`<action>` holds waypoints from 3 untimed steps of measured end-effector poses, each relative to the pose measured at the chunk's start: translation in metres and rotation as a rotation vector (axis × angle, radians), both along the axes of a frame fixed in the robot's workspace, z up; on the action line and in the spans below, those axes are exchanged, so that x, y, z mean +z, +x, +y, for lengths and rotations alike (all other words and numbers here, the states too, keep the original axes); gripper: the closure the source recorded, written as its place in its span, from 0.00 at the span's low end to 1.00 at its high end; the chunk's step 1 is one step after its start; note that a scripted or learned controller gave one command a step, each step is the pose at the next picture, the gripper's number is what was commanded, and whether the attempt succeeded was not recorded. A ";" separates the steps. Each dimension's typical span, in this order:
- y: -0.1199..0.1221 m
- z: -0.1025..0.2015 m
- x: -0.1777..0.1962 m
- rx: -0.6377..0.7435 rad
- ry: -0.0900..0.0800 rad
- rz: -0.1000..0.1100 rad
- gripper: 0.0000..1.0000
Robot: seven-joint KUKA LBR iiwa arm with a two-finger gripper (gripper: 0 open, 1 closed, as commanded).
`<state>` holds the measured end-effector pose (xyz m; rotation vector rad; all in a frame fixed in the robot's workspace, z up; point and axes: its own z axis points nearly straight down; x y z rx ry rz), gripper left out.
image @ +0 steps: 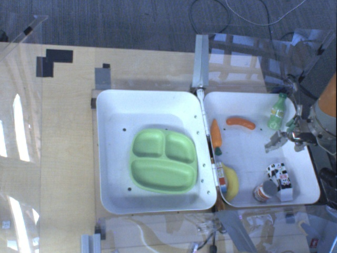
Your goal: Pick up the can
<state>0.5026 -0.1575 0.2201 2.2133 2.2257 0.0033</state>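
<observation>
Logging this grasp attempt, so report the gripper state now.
Gripper: open, holding nothing, above the right bin; the can lies apart.

I'm looking down at a robotics lab here: pale wooden table point(63, 141), clear plastic shields point(21, 104) around it, loose cables point(247, 7) on grey carpet point(105, 9), two white bins point(110, 141) bracketed in place.

Light wooden bench point(63, 157) carries two shallow white plastic bins side by side, left bin point(113, 141) and right bin point(247, 107) touching along a metal divider rail point(200, 67), plus black L-shaped marker point(51, 61).
</observation>
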 end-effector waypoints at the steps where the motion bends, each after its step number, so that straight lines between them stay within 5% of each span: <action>1: 0.058 -0.027 -0.088 -0.093 0.000 0.001 0.00; 2: 0.056 -0.041 -0.131 -0.140 0.000 -0.008 0.00; 3: 0.131 -0.042 -0.133 -0.112 0.000 -0.004 0.00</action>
